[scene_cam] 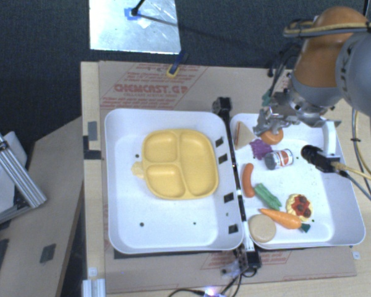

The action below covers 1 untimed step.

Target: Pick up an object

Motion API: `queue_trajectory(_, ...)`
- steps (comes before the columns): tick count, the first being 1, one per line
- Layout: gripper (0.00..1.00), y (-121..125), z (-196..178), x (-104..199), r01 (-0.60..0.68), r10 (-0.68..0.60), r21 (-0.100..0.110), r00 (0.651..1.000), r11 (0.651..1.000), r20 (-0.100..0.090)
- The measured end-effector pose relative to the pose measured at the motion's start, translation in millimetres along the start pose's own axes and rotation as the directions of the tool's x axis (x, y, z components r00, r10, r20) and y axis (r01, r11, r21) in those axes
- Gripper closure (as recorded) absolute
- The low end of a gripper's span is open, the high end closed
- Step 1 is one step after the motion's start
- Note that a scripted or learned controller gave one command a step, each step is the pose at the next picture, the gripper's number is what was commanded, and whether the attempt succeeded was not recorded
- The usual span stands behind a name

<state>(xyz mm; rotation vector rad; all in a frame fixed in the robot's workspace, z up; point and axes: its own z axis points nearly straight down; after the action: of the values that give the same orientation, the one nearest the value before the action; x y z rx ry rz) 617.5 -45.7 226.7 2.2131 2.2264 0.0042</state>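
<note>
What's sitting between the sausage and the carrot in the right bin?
In the camera view, a green vegetable piece lies between the sausage and the carrot, slanted, its upper end close beside the sausage.

Bench setting: 2 white bins, a plate, cardboard and floor clutter

The bench (52, 166) carries a cardboard sheet (151, 86) with red print, and on it 2 shallow white bins touch side by side: the left bin (120, 184) and the right bin (341, 198). A yellow 3-compartment plate (176, 164) lies flat near the middle of the left bin. Beyond the bench, a shiny metal sheet (135, 17) rests on dark carpet (37, 54). An aluminium frame (12, 166) stands at the left edge.
</note>
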Motion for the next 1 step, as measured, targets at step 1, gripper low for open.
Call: queue_trajectory(1,1.00,6.1,-0.2,19.2,0.001,-0.001,0.000,1.000,1.000,0.000)
